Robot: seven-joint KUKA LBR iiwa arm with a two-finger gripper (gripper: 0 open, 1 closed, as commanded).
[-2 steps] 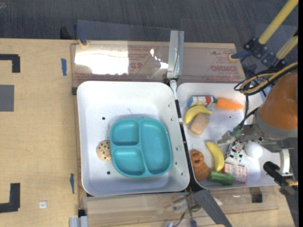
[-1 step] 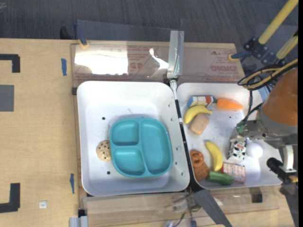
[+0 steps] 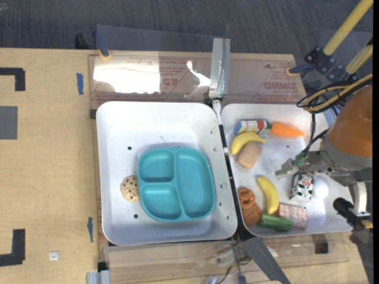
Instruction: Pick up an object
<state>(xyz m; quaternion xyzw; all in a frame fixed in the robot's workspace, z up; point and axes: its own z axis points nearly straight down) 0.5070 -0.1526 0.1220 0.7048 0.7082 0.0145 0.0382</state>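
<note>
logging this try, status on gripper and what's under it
Gripper low in right bin, over a black-and-white patterned item. Nothing seen gripped. Banana and white ball crowd close on either side.

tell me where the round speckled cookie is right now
The round speckled cookie lies in the left white bin, near its left wall, touching the left edge of the teal divided plate.
</note>
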